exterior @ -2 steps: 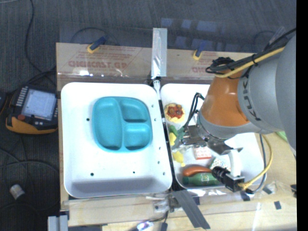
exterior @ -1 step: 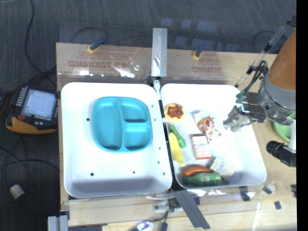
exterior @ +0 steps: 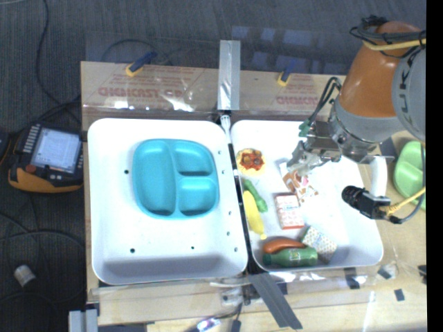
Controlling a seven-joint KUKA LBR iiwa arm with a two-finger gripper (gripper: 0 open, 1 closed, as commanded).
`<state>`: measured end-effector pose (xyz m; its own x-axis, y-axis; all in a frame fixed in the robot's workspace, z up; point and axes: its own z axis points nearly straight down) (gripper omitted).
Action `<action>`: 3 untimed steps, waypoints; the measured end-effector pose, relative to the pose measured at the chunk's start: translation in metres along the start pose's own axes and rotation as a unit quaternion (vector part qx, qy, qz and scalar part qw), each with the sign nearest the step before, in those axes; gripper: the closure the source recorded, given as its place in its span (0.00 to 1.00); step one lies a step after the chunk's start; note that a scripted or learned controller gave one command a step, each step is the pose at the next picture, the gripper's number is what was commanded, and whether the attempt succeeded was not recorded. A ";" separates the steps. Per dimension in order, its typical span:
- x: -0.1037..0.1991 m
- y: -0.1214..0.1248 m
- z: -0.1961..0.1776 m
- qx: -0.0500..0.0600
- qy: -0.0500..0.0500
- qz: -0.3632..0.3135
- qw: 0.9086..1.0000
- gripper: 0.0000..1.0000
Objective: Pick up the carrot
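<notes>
In the right bin (exterior: 360, 251), hard against its near rim, a green bottle (exterior: 291, 257) lies on its side, and the carrot (exterior: 282, 244), orange-red and slim, rests just behind it and touching it, its long axis running roughly along that near rim, left to right. Just right of the carrot sits a small patterned packet (exterior: 320, 241). Farther in, along the bin's left wall, a yellow banana (exterior: 253, 215) lies lengthwise with a green vegetable (exterior: 255, 196) beside it, and a red-and-white carton (exterior: 288, 210) stands near the middle of the bin. Beyond that, toward the far left corner, is a round pizza-like toy (exterior: 250, 160). The gripper (exterior: 304, 163) hangs over the far half of the right bin above a small printed packet (exterior: 300, 183); whether it is apart or closed cannot be told. The carrot thus lies toward the near rim from the gripper, slightly left, well apart, so the move calls for travel nearward. The left bin (exterior: 111, 247) carries a blue divided plate (exterior: 175, 176).
</notes>
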<state>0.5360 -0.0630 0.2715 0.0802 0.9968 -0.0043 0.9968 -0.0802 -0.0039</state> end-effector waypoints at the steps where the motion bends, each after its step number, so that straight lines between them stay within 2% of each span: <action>1: 0.020 -0.016 0.089 0.001 0.002 -0.048 0.999 1.00; 2: 0.056 -0.058 0.056 0.000 0.001 -0.144 0.990 1.00; 3: 0.052 -0.054 0.089 0.001 0.001 -0.175 0.985 1.00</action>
<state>0.4857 -0.0076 0.1823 -0.2680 0.9634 0.0002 0.9634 0.2680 -0.0060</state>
